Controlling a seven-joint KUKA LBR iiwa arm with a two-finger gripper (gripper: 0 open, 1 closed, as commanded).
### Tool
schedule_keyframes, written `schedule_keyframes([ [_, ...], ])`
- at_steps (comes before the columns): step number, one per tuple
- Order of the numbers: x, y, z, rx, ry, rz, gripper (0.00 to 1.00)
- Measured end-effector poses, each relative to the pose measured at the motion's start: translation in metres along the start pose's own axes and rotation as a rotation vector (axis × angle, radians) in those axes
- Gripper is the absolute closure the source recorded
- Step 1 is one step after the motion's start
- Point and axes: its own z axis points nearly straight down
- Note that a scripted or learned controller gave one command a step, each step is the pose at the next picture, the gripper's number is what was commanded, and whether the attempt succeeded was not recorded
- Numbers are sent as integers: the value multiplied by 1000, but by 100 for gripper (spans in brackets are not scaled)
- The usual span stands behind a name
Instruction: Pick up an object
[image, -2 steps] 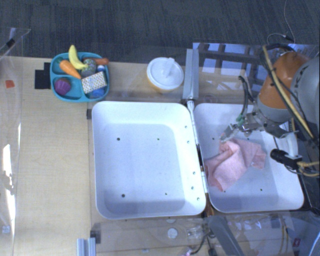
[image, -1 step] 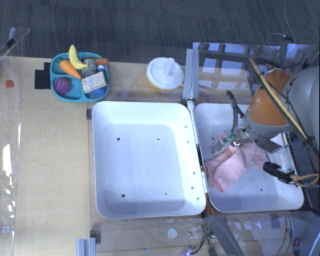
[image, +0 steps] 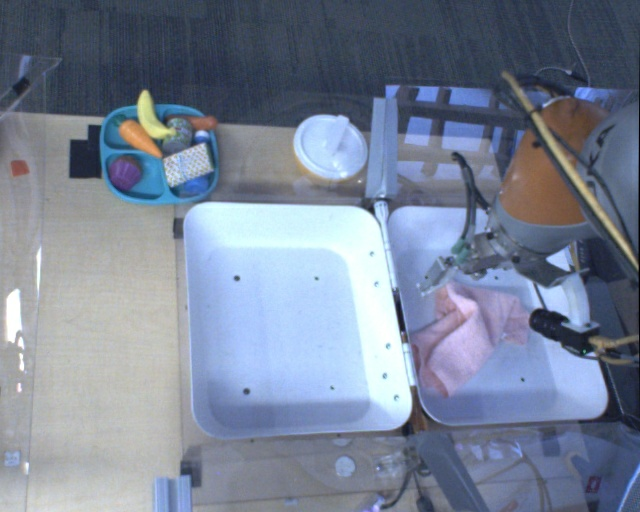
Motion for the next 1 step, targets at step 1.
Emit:
schedule_keyframes([
  [1,-49,-16,91,-2,-2,124,0],
])
